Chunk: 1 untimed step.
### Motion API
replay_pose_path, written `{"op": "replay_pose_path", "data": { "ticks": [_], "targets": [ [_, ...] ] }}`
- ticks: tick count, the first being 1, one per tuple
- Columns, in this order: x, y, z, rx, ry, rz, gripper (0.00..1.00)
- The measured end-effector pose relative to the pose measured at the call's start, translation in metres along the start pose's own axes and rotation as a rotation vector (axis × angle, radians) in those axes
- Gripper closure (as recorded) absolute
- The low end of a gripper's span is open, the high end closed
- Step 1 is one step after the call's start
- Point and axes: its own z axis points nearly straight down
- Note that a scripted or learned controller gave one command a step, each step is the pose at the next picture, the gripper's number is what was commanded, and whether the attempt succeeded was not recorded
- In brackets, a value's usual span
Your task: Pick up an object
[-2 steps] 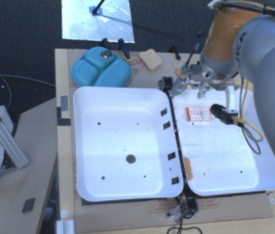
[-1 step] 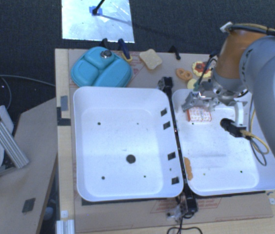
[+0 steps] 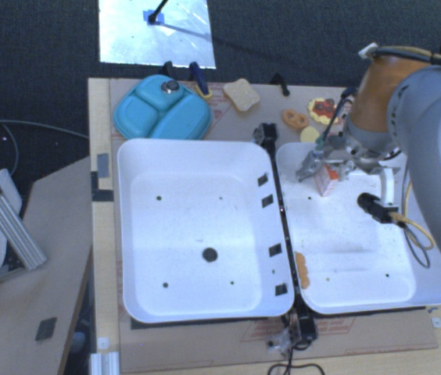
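My gripper (image 3: 319,168) hangs over the far left part of the right bin (image 3: 377,283), with the grey arm and its orange band reaching in from the right. A small red and white object (image 3: 327,181) sits right under the gripper's tip, touching or nearly touching it. I cannot make out whether it rests on the bin floor. A small orange object (image 3: 301,270) lies against the right bin's left wall near the front. A dark round object (image 3: 209,254) lies on the floor of the left bin (image 3: 150,178).
Behind the bins on the bench lie a blue compartment tray (image 3: 162,108), a toy bread slice (image 3: 242,94), an orange piece (image 3: 295,118), a pizza-like piece (image 3: 324,109) and a yellow piece (image 3: 309,134). A black divider (image 3: 277,209) runs between the bins. A cable (image 3: 414,237) loops along the right bin's right side.
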Motion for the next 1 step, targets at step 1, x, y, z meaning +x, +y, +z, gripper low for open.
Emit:
{"op": "replay_pose_path", "data": {
  "ticks": [1],
  "targets": [
    [0.0014,0.0005,-0.0111,-0.001,0.001,-0.004,1.0]
  ]
}}
